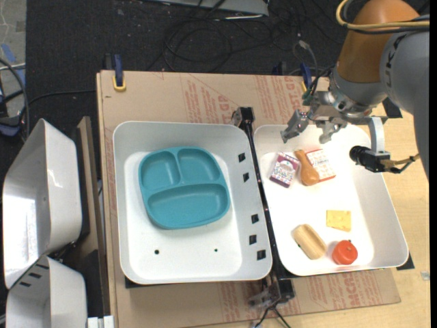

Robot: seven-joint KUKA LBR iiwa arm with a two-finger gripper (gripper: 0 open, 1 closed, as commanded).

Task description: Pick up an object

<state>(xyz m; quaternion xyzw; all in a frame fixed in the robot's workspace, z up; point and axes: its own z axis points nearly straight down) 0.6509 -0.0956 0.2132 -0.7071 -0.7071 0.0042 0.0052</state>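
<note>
My gripper (311,130) hangs open over the far edge of the right bin (382,203), nothing between its fingers (293,130). Just below it lie an orange and white packet (315,166) and a purple and white box (284,169), side by side. Nearer the front of the same bin sit a yellow cheese-like block (339,220), a tan bread roll (309,241) and a red tomato-like toy (345,252). The grey arm with its orange band (372,36) comes in from the upper right.
The left bin (130,238) holds a teal divided plate (183,186). A black divider with clips (256,190) runs between the bins. Cardboard lines the bench under them. White containers (37,183) stand off the bench at the left.
</note>
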